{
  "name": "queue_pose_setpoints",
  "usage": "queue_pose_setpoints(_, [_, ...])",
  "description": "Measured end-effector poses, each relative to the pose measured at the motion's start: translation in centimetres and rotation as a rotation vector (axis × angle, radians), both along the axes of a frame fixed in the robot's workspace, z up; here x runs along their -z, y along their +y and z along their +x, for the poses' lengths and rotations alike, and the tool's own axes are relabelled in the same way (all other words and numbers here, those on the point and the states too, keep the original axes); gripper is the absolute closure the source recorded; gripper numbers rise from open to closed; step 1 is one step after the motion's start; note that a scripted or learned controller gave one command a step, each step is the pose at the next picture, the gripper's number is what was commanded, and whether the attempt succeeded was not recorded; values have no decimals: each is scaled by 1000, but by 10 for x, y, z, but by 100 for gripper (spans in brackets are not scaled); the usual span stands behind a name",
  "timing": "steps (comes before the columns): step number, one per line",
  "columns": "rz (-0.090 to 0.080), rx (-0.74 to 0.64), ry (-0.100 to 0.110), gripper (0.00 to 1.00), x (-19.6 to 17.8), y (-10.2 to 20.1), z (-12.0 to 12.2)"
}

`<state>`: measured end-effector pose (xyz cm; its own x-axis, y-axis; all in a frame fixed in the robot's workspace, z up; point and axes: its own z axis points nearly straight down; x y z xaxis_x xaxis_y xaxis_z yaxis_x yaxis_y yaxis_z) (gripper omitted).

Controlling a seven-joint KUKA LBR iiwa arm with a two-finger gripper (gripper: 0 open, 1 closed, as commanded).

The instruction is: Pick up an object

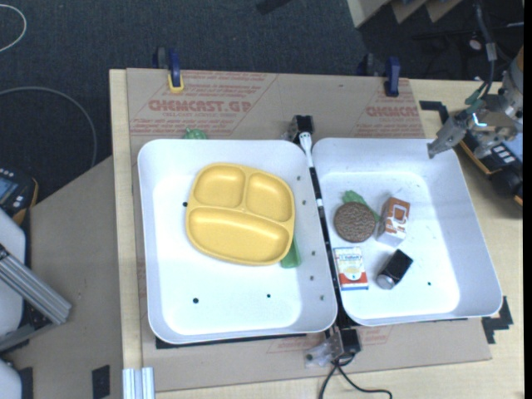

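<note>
We see the pickable objects in the right bin [465, 223], grouped toward its near left part: a brown round disc [356, 221], a small carton [352, 268], a black block [396, 268]. The gripper [445, 140] hovers at the bin's far right corner, so they lie toward the near-left of it. Whether the fingers are wide or narrow, we cannot tell.

Dark, seemingly carpeted floor [100, 23]

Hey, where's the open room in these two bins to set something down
Left bin: bare floor below the yellow divided plate, toward the near wall. Right bin: bare along the far wall and the right side. Crowded: its left-centre, around the brown disc, small carton, black object and orange packet.
</note>
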<state>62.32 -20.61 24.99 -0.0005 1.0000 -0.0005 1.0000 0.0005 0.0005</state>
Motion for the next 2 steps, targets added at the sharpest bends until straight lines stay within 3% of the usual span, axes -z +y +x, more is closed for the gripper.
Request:
queue_pose_setpoints(1, [-2,-1,-4,100,-11,0,1])
queue_pose_setpoints(2, [-1,3,0,100,-38,-19,-34])
